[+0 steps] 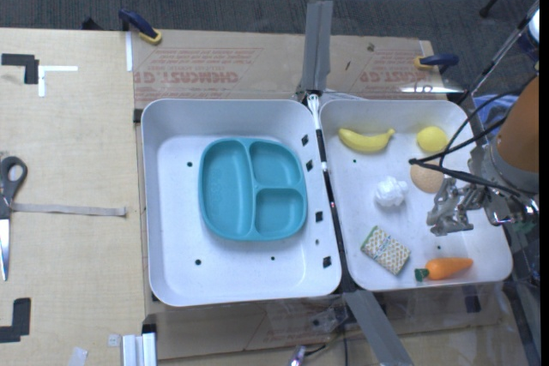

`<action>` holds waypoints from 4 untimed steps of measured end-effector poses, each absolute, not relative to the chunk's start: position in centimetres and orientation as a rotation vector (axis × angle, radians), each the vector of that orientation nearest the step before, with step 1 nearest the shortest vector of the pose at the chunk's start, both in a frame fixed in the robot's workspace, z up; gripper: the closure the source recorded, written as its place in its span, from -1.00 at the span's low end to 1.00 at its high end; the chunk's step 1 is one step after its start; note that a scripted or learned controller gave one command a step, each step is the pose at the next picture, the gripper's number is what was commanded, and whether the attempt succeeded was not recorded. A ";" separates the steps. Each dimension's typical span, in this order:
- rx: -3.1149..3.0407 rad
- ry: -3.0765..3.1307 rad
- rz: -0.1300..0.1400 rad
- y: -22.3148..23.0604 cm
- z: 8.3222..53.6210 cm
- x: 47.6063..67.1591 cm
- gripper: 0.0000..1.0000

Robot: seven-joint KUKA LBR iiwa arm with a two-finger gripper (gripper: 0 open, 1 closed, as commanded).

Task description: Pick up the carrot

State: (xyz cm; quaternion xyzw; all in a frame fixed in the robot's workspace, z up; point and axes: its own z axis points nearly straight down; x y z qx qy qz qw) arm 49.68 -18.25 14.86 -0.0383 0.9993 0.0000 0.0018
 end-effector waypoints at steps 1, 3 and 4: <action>0.258 3.127 -0.001 -22.2 11.8 51.3 1.00; -0.084 3.136 0.000 -15.0 13.0 54.2 1.00; -0.296 3.122 -0.002 -21.3 26.0 55.1 1.00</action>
